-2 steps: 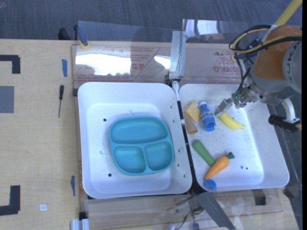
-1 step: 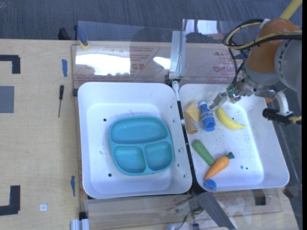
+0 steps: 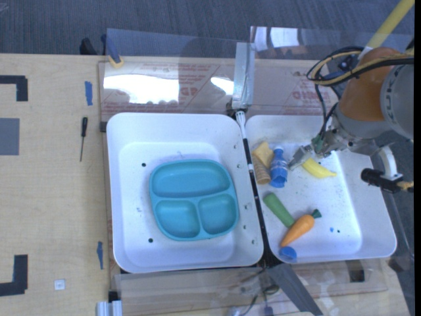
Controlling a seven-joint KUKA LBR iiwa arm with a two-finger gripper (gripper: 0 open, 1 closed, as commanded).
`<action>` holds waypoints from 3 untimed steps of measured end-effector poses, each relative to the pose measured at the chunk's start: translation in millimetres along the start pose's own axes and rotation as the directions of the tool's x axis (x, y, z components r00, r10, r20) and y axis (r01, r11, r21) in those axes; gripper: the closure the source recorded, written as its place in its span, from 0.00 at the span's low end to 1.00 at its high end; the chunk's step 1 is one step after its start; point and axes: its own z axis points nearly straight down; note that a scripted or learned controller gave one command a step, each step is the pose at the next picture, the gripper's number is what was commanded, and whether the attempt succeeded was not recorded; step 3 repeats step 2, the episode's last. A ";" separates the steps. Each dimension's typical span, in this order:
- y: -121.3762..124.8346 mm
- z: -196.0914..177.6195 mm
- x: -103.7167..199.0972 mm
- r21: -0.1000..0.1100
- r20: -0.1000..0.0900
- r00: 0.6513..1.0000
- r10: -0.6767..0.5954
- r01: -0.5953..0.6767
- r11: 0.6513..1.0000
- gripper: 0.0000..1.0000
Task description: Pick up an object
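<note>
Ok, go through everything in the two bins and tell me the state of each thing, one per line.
Two-finger gripper: low over the right bin, nothing seen between its fingers.
Turquoise three-compartment plastic tray: lying flat in the left bin.
Blue plastic bottle: on its side.
Yellow toy banana: lying flat beside the gripper.
Green toy cylinder: lying flat.
Orange toy carrot: lying flat.

two white bins [image 3: 125, 196], one blue tray [image 3: 193, 198] (three compartments), one carrot [image 3: 298, 229]
</note>
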 end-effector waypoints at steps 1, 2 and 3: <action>2.4 -13.3 -1.2 -0.007 0.005 1.000 0.001 -0.001 1.000 1.00; -106.5 -164.6 139.4 -0.005 -0.002 0.980 0.199 -0.199 0.980 1.00; -106.5 -164.6 139.4 -0.005 -0.002 0.980 0.199 -0.199 0.980 1.00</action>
